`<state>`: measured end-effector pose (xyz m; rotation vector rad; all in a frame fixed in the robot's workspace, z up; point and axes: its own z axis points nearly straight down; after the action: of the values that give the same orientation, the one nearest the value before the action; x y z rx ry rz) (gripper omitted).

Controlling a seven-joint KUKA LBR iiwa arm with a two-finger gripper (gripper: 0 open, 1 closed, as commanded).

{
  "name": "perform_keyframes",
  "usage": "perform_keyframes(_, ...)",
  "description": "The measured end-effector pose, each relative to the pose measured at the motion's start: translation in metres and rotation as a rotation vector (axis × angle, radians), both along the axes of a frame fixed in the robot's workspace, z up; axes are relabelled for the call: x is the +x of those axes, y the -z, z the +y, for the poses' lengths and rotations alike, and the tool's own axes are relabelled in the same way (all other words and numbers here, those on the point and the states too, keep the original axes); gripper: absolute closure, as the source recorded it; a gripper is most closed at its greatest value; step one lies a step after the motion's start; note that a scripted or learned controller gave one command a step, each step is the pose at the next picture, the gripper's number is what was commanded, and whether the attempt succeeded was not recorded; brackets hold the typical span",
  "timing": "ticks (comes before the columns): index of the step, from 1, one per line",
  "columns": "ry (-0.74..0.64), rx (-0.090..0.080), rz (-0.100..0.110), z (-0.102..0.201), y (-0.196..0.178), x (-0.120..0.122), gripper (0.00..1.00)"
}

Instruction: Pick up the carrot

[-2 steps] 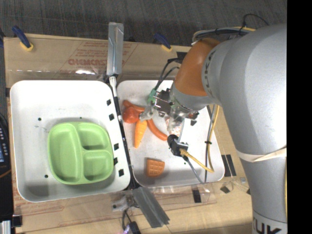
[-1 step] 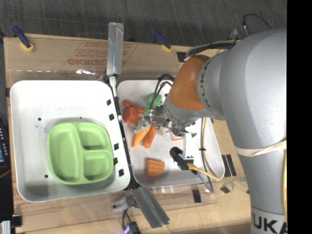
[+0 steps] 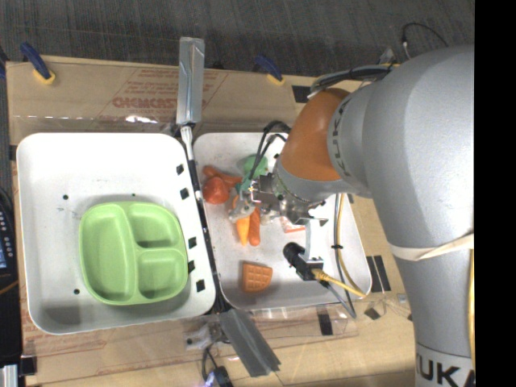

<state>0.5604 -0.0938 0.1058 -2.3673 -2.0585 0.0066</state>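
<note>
We see the claw (image 3: 248,202) low in the right shallow white bin (image 3: 347,285), directly over the tapered orange carrot (image 3: 247,228); we cannot tell its state. A green sectioned plate (image 3: 133,252) sits in the left bin (image 3: 48,176).

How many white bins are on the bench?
2. The left bin holds a green divided plate; the right bin, under the arm, holds the carrot and other toy food.

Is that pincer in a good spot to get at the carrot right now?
Probably yes. The pincer hangs right above the carrot in the right bin, with nothing lying over the carrot. A tomato sits close, which might crowd it.
</note>
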Motion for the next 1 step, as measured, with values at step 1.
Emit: perform_keyframes(1,-0.168,0.000,-0.003,0.0754,-0.0857,0.0637,1.00)
